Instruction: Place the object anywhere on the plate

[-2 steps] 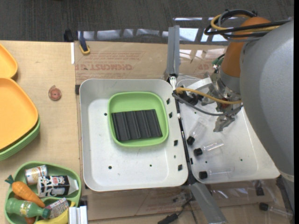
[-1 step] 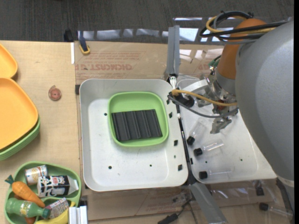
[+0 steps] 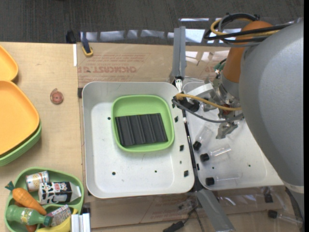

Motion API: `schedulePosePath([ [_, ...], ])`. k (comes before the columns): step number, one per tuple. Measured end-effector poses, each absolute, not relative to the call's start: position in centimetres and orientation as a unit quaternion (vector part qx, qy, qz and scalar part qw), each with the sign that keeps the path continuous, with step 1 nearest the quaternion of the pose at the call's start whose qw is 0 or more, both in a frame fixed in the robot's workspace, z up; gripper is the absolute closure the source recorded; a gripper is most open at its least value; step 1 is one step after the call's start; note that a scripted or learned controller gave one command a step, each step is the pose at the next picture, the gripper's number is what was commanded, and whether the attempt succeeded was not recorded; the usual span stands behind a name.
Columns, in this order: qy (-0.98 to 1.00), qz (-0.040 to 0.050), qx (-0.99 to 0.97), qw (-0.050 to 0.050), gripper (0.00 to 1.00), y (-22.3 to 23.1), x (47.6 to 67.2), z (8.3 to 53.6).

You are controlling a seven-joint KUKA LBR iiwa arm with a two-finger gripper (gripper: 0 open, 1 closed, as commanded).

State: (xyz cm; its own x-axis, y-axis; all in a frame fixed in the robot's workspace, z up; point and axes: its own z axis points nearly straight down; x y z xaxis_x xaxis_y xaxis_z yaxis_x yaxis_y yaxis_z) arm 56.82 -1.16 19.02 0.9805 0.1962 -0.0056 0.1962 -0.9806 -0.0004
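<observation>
Here the arm (image 3: 270, 105) hides much of the right bin (image 3: 227, 170) (pincer (image 3: 223, 129) state unclear), green plate (image 3: 142, 122) apart

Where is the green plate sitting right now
In the camera view the green plate sits in the left white bin, toward its far side, with a dark ridged pad lying on it.

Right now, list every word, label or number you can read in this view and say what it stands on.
Red print on the cardboard sheet behind the bins: upside down, too blurred to read.
Black-and-white label on a packet in the green bowl: characters too small.
Small can label: unreadable.
</observation>
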Motion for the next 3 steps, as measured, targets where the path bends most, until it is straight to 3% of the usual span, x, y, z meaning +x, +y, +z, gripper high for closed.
schedulePosePath([
  [1, 0.103, -0.0026, 0.995, 0.001, 0.00, -5.7, 60.1, 20.4],
  [2, 0.100, -0.0030, 0.995, 0.000, 0.00, -9.2, 57.9, 21.2],
  [3, 0.101, -0.0017, 0.995, 0.001, 0.00, -13.0, 63.8, 41.2],
])
